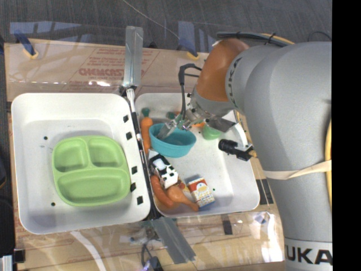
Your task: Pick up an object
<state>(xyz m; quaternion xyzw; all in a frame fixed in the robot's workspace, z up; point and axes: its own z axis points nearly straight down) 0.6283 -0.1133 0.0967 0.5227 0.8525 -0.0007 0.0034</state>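
Note:
My gripper (171,129) hangs low over the back of the right bin (240,176), its tip down inside a teal bowl (174,143) at the bowl's far rim. An orange carrot (146,130) lies just left of the bowl, along the bin's left wall. A small green object (211,132) sits right of the bowl, partly under the wrist. Whether anything is held cannot be made out.
A black-and-white toy (164,174), an orange piece (171,197) and a small printed box (202,191) lie at the front of the right bin. The left bin (28,151) holds a green divided plate (90,171). The arm covers the right bin's right side.

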